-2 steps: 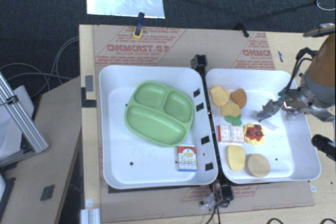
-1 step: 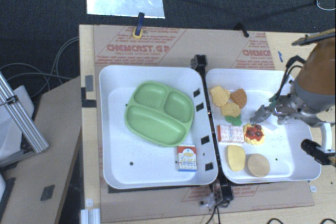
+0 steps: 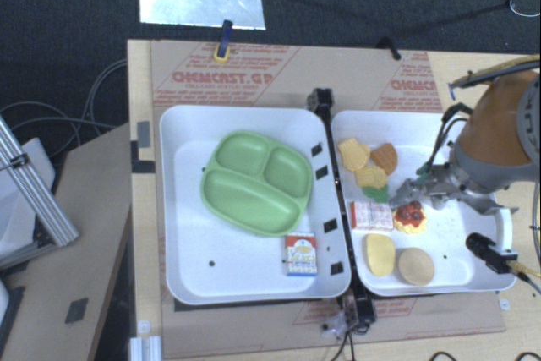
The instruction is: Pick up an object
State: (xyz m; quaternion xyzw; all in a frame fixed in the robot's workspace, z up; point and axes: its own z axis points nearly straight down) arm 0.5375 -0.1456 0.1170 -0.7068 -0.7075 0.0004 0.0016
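While hand (image 3: 412,200) hovers, right bin (image 3: 439,281) crowded

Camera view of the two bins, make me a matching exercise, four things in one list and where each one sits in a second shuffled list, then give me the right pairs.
Things
1. green divided plate
2. small carton
3. red toy food
4. round tan piece

Places
A. right bin, near its front edge
B. left bin, front right part, below the plate
C. right bin, beside the gripper
D. left bin, filling its middle

Pairs: 1-D, 2-B, 3-C, 4-A
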